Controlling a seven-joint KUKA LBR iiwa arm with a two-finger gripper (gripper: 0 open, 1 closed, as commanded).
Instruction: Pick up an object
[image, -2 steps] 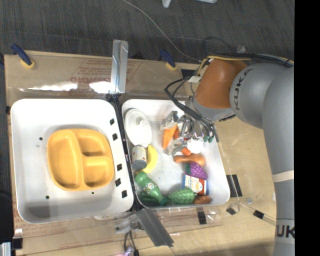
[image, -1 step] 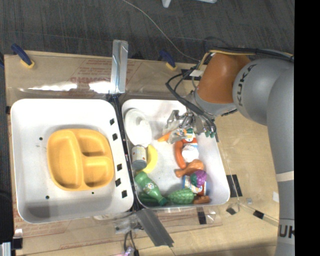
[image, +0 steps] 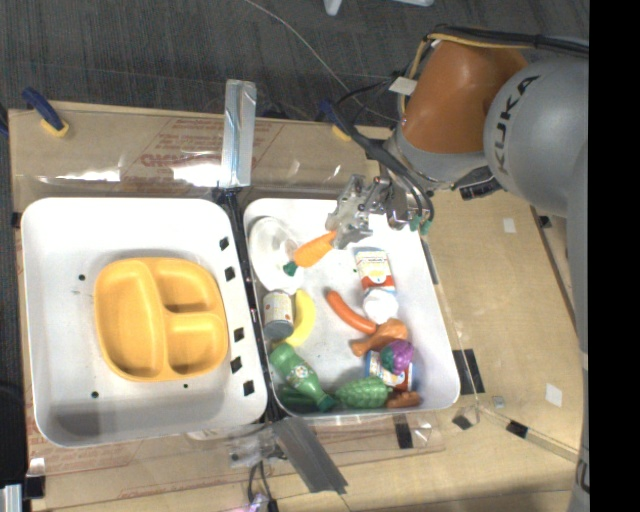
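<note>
1. So, the gripper sits over the upper part of the right bin, w/ the grey arm coming in from the right, orange band just above the wrist.
2. Fingers are clamped on the toy carrot at its orange end; carrot is tilted, green tip pointing down-left, over a clear round lid or dish near the bin's top-left corner.
3. Just right of the gripper: a small white bottle w/ yellow label and red cap, lying roughly upright in view.
4. Mid bin: a hot dog, and left of it a banana touching a small can.
5. Bottom of bin: green bottle, green veg, purple grapes on a small tub, an orange-brown piece beside them; all crowded, touching.
6. Left bin holds a yellow divided tray, centred, 3 compartments.
</note>
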